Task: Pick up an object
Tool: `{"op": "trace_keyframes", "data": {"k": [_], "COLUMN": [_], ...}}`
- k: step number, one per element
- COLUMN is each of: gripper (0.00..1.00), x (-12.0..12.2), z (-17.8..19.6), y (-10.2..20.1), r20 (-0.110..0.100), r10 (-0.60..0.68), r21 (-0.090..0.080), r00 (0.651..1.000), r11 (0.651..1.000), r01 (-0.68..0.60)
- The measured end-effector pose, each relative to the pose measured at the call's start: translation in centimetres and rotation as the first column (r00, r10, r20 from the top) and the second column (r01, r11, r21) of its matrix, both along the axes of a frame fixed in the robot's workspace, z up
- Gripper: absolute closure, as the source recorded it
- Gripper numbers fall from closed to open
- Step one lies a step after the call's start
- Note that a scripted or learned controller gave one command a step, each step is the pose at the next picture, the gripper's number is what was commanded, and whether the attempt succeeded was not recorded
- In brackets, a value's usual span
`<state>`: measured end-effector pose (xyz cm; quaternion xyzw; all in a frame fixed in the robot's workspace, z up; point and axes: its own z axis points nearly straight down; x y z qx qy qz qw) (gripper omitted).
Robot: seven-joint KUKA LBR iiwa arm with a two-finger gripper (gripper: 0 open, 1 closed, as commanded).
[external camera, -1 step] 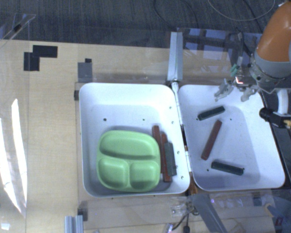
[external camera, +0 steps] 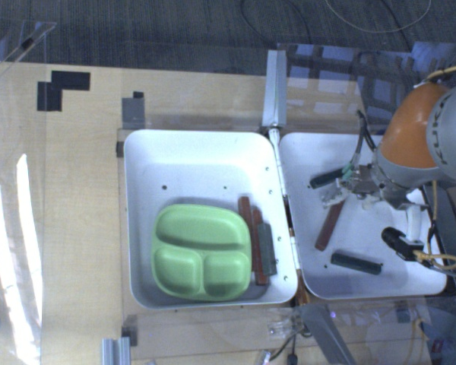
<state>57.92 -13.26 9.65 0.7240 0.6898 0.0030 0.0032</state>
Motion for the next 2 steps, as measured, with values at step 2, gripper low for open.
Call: {"op": "trace_keyframes", "data": {"k": [2], "gripper": [1.0], "x": [5.9], "z": [9.0], "y": [9.2], "r20": [-0.001], "r10": [0.04], "r21": [0.001], "r00": [0.999], "r11": [0.999], "r01": [-0.04]}}
